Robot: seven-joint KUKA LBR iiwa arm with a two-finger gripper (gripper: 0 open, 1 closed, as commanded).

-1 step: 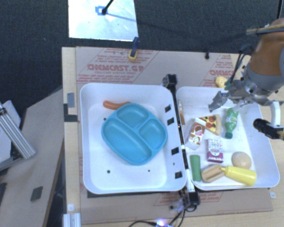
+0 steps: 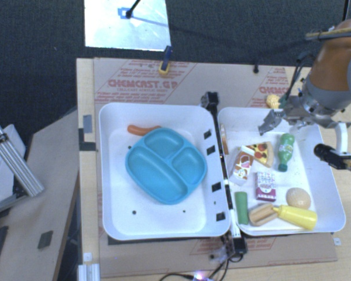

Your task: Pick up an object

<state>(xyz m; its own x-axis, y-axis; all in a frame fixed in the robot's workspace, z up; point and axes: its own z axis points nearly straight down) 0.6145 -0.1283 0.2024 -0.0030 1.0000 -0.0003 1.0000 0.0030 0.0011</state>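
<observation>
My gripper (image 2: 270, 123) hangs over the far left part of the right bin (image 2: 333, 215), above bare white floor just beyond the pizza slice (image 2: 261, 153). Nothing shows in it. To its right a green bottle (image 2: 285, 151) lies in the bin. Nearer the front are a small snack box (image 2: 242, 165), a red packet (image 2: 265, 185), a green cylinder (image 2: 241, 207), a hot dog bun (image 2: 262, 213), a yellow mustard bottle (image 2: 296, 216) and a beige egg-like ball (image 2: 298, 198).
The left bin (image 2: 114, 215) holds a blue divided plate (image 2: 165, 165) and an orange sausage (image 2: 141, 130) behind it. A black divider (image 2: 217, 157) runs between the bins. A small yellow object (image 2: 272, 101) lies on the board behind the right bin.
</observation>
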